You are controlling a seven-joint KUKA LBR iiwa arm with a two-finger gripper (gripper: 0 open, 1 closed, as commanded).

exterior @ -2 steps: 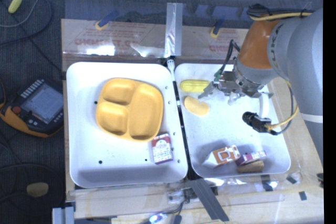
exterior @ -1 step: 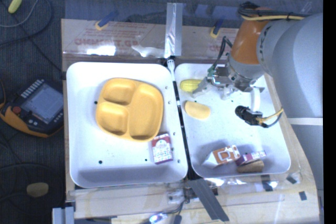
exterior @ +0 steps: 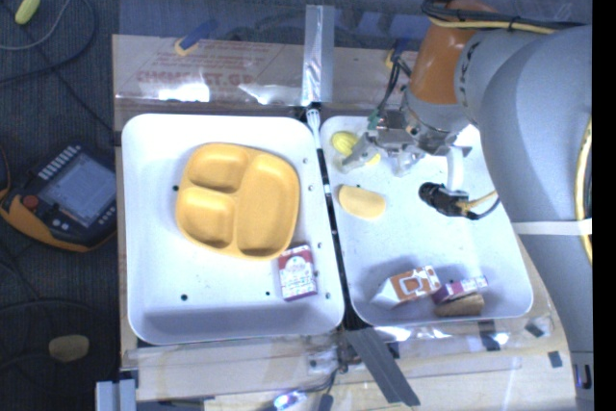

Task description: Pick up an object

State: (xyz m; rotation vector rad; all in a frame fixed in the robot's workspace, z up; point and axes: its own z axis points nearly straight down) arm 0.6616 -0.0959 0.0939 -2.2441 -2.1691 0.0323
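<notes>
Small printed carton [exterior: 415, 285] w/ brown lump [exterior: 459, 304], right bin [exterior: 500, 236].

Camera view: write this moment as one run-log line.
gripper: low in right bin, far-left corner | nearest: yellow round object | grasp: unconfirmed | left bin: yellow tray

We see the bench [exterior: 154, 72] carrying two white bins side by side: the left bin [exterior: 144, 236] and the right bin [exterior: 505, 279], with clear plastic sheeting [exterior: 241, 77] lying behind them.
</notes>
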